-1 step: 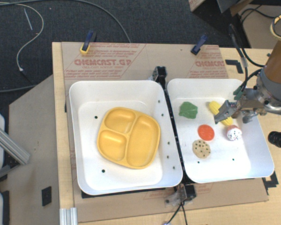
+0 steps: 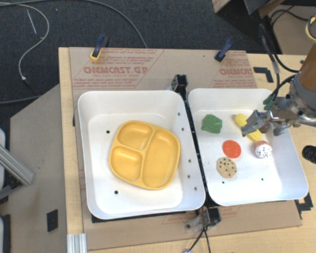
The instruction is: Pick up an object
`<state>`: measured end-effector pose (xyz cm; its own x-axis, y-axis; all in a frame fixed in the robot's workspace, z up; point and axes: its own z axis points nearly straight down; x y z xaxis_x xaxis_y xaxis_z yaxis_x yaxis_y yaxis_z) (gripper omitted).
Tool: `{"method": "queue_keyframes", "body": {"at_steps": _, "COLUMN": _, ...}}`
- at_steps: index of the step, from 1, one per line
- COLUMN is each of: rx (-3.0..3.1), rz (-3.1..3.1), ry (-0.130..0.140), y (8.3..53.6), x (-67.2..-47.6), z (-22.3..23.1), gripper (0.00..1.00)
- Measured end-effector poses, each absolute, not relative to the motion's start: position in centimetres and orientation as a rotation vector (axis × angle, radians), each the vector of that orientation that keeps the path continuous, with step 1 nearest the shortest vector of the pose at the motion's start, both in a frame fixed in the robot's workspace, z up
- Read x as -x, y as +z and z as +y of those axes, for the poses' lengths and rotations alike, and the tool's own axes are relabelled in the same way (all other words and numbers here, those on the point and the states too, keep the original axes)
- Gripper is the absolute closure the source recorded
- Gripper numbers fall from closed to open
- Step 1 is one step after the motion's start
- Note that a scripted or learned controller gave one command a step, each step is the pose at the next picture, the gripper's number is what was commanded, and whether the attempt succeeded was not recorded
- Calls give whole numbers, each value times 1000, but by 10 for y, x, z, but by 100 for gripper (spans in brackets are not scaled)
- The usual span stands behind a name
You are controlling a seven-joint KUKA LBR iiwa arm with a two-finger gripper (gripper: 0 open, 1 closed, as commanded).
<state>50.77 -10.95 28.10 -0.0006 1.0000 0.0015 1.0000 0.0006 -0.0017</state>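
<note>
End effector [image 2: 254, 124] near right bin [image 2: 284, 191] far rim.

A single fixed camera looks down at a slant from above the bench [image 2: 147, 57]. It takes in both white bins, the left bin [image 2: 89, 141] and the right bin [image 2: 284, 183], side by side. The arm [image 2: 312, 83] enters from the right edge.

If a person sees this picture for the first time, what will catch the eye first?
Probably the big yellow divided plate that lies in the left bin. Next, the small bright items in the right bin: a green piece, an orange-red disc and a cookie, with the gripper over a yellow piece.
</note>
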Motion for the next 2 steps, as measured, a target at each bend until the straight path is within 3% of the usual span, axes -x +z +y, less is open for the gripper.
{"method": "queue_keyframes", "body": {"at_steps": 2, "rx": 2218, "rz": -2216, "ry": 3, "y": 161, "x": -499, "z": -105, "gripper": 0}}
